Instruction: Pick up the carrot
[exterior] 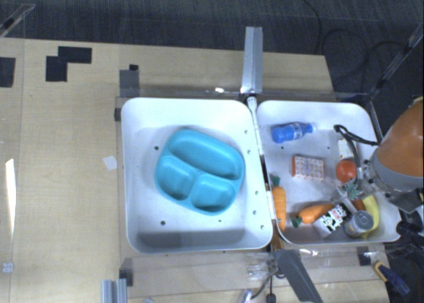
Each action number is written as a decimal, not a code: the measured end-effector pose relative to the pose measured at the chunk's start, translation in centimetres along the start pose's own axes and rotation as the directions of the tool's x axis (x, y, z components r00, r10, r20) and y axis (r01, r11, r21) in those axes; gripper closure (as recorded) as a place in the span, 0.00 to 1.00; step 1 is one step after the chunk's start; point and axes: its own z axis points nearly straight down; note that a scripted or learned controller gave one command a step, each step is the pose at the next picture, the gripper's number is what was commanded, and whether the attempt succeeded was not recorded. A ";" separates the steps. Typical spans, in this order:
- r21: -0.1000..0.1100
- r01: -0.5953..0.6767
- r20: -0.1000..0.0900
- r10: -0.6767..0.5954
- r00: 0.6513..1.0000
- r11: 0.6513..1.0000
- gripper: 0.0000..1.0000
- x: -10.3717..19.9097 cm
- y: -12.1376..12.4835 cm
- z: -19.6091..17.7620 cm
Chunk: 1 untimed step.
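Here the carrot (279,206) lies lengthwise against the left wall of the right bin (318,111), probably just dropped among the clutter. It is short, orange, green at its upper end. Whether the pincer (354,187) beside the tomato (346,170) is clenched, I cannot tell.

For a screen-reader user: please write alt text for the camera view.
An orange carrot lies against the right white bin's left wall, among a blue bottle and other clutter. The grey-and-orange arm enters from the right; a blue divided tray fills the left bin.
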 end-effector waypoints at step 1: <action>-0.003 0.104 0.002 -0.104 0.995 0.995 1.00 5.6 2.3 -0.1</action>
